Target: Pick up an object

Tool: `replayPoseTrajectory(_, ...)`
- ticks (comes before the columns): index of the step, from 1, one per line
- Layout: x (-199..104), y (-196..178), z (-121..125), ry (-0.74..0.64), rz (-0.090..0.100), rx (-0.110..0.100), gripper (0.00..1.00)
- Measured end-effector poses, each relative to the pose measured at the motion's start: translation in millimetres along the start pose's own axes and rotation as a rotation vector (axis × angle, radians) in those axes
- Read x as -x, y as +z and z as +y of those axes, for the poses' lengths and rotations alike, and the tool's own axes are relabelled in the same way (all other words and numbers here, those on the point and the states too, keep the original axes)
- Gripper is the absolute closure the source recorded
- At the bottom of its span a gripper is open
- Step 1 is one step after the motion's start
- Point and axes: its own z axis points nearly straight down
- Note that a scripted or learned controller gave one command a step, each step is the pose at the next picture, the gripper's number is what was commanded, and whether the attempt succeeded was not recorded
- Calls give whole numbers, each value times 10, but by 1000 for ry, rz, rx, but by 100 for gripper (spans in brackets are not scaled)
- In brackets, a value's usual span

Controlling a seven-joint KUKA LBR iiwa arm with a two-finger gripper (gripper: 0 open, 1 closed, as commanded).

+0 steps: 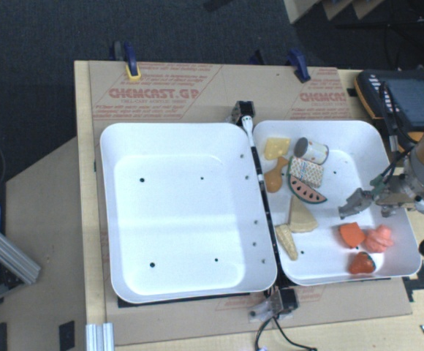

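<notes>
**Fig. — Arm over the right bin: hazards and clearances**

Gripper (352,203) sits low over the right bin (343,134), reaching in from the right; its dark tip points left toward bare white floor mid-bin. State of the jaws: can't tell from here, parts too small and dark, and nothing visibly between them.

Candidate objs. all lie in that bin: orange block (351,234), pink piece (378,239) and red piece (362,264) just near-side of the tip; watermelon slice (305,189) and patterned cup (308,170) to its left; cylinder (311,151), yellow wedge (302,218), corn-like piece (286,240) further left.

Risks (judged): the tip is above a gap, so a straight descent probably closes on nothing. The orange/pink/red cluster is packed tight; a grab there may nudge a neighbour or pinch two. The red piece lies close to the near wall, leaving little finger room.

Open room: left bin (175,203) has its whole floor free; tabletop (197,90) border is narrow w/ clamps along the far edge.
</notes>
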Motion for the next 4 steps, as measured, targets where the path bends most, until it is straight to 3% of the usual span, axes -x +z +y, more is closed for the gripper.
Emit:
replayPoseTrajectory(1,-206,1125,768,-5,0,1,0)
replayPoseTrajectory(2,-202,1072,1535,-3,-2,4,0)
replayPoseTrajectory(3,-483,1088,1719,-1,-18,-46,0)
replayPoseTrajectory(4,-8,1085,1790,-8,20,-36,0)
